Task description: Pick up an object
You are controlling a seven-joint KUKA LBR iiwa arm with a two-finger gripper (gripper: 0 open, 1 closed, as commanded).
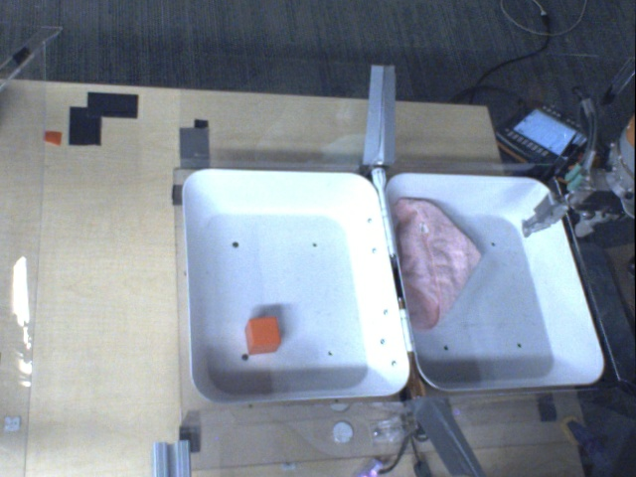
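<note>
Where the tabletop comes closest to me, it is pale wood with a sheen of light down its left side, and a few small metal fittings sit along the near edge below the two bins. Just beyond that edge lies the left bin, shallow and white, with an orange block resting on its floor near the front, a little left of centre. Touching it along a shared rim is the right bin, and in that one a pink crumpled cloth lies against the left wall, running from the back corner toward the middle. A grey metal post stands behind the seam between the bins. Further back on the wood, toward the left, are black patches and a small orange square. Past the far edge the floor is dark grey carpet, with a thin cable looped on it and a lit tablet-like screen at the right.

At the right bin's far right corner the jaws hang over the rim, well apart from both the cloth and the block. I cannot tell how far open they are from here; nothing shows between them.
</note>
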